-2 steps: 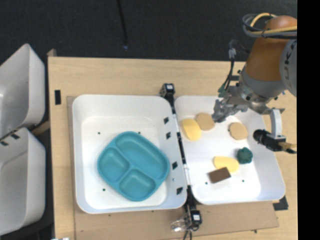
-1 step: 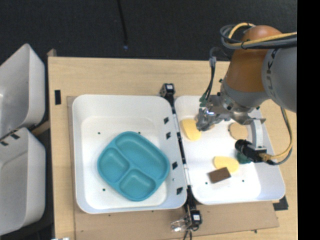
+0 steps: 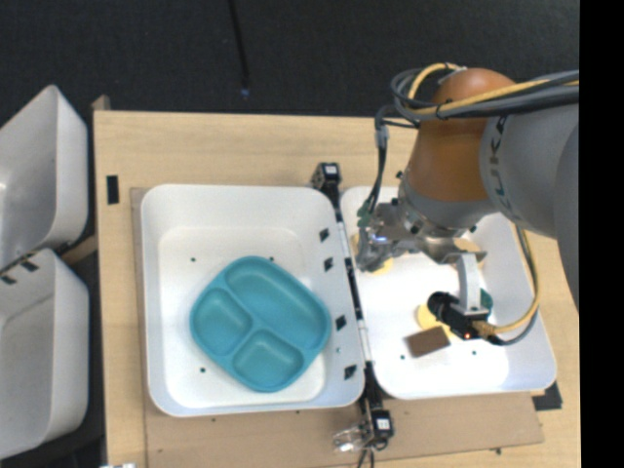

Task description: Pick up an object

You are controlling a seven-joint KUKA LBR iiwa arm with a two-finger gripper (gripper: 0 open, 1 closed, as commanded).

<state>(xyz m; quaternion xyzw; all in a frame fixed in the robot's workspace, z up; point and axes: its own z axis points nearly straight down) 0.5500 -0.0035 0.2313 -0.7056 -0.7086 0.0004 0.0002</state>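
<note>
Camera view: fixed above the wooden surface [image 3: 234, 139], looking down at a slant on two shallow white bins side by side.
Left bin [image 3: 166, 213]: holds a teal divided plate [image 3: 258, 322] with three compartments, lying flat near the bin's middle.
Right bin [image 3: 517, 359]: holds a small brown block [image 3: 426, 342] near the front, with a yellow piece [image 3: 428, 314] just behind it — partly covered by a black fitting, so its kind is hard to tell. Another bit of yellow shows near the bin's left wall under the arm.
Arm: grey with an orange band [image 3: 450, 154], reaching in from the right and hanging over the right bin.
Gripper [image 3: 375, 247]: low over the right bin's back-left part, close to the wall between the bins.
Fingers: cannot tell whether spread or pressed together — the wrist hides them.
Task progress: judged not yet done; nothing is seen lifted, and every object lies in its bin. The grasp and lift are left.
Writing: no readable brand or label.
</note>
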